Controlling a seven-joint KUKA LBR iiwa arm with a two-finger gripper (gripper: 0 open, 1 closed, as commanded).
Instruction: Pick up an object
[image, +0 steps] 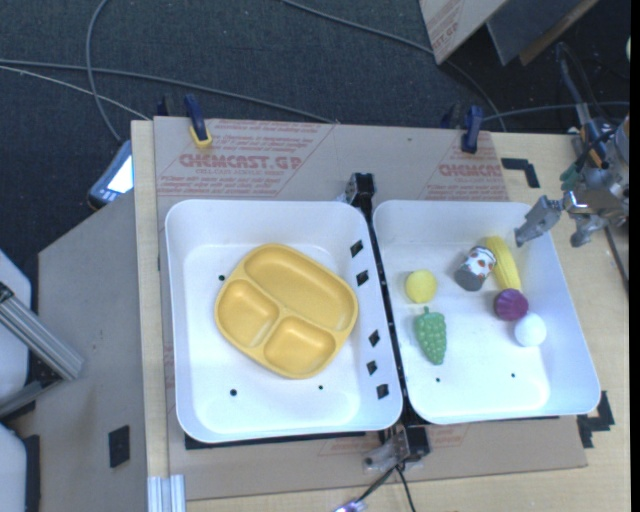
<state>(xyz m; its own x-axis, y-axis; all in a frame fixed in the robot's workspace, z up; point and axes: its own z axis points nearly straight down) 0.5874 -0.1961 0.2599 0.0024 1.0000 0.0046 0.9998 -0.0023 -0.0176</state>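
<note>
A: Entry, pick task. Candidate objects all lie in the right bin (560, 390): yellow ball (421, 286), green grape bunch (431, 335), a grey-and-white piece (475, 268) touching a corn cob (502, 262), purple ball (510, 303) and white ball (529, 329) just beside each other.

B: Anything lifted?

A: No. Every piece rests on the bin floor. Nothing is between the fingers.

B: Gripper position?

A: The gripper (560, 222) hangs at the bin's upper right rim, near the corn cob but apart from it. Its two fingers appear spread, one over the bin's corner, one outside the rim; the view is dim there, so I log that as probable.

B: Left bin (190, 300)?

A: Holds a yellow divided plate (286, 310), well apart from the gripper.

B: Progress?

A: My judgement: early. No approach over a chosen object, no descent, no grasp. Left to do: centre over a piece, lower, close, lift. The corn cob cluster is nearest; crowding there could spoil a clean grip.
</note>
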